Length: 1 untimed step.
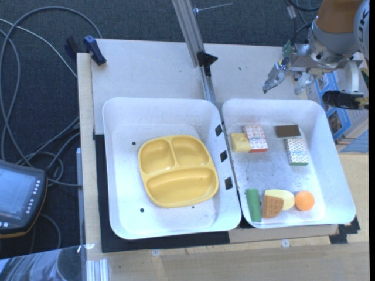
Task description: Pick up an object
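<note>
The arm (340, 16) is cut off by the top and right edges. The prints on the two small packets (256, 138) (297, 151) are too small to be read. The black tablet (17, 199) is cropped by the left edge.

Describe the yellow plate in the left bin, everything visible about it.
The yellow plate looks like smooth matte plastic, a rounded rectangle with three compartments: two small ones at the far side, one long one nearer the camera. All hold nothing. It lies flat, slightly rotated, on the floor of the left bin, right of centre, touching nothing else.
</note>
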Tool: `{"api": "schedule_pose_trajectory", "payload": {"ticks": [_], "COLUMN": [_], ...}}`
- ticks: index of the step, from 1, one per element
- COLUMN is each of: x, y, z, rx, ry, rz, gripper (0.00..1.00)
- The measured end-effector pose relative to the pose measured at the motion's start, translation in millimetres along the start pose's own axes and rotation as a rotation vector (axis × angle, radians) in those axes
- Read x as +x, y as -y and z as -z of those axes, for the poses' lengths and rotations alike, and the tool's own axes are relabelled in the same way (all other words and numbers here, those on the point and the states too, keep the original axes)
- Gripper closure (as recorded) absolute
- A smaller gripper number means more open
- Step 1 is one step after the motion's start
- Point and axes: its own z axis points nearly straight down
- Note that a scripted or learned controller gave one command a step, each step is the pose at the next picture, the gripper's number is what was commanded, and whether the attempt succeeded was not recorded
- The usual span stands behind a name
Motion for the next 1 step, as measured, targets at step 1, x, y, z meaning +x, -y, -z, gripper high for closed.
{"api": "schedule_pose_trajectory", "payload": {"ticks": [1], "x": [-0.2], "y": [0.0], "z": [0.0], "rx": [0.000], "ry": [0.001], "rz": [0.000], "gripper": [0.00]}}
